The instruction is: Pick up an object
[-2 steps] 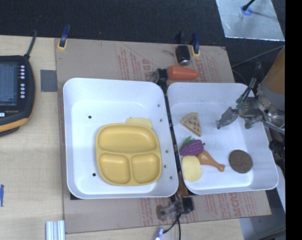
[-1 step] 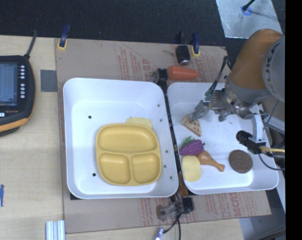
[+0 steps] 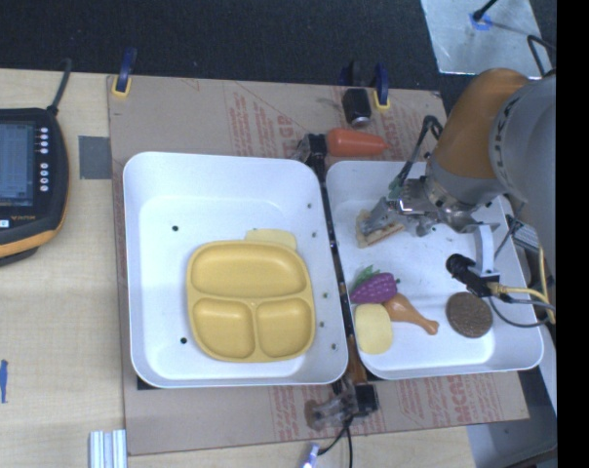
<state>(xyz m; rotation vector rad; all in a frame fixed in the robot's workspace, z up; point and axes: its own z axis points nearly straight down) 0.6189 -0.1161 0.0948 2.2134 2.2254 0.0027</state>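
Note:
My gripper (image 3: 378,225) is down in the upper left part of the right bin (image 3: 509,359), close to its floor. No object shows between its tips. Below it lie a purple bunch of grapes (image 3: 374,286), a pale yellow block (image 3: 373,329) and a tan toy drumstick (image 3: 411,313), all apart from the gripper. A round brown disc (image 3: 468,315) rests near the bin's right side. The grey arm with its orange band (image 3: 480,115) reaches in from the upper right.
The left bin (image 3: 153,213) holds a yellow divided tray (image 3: 252,298) with a pale yellow piece (image 3: 271,237) behind it. An orange carrot toy (image 3: 356,144) lies beyond the bins' far rims. A black cable (image 3: 485,286) hangs over the right bin. A teach pendant (image 3: 17,183) sits far left.

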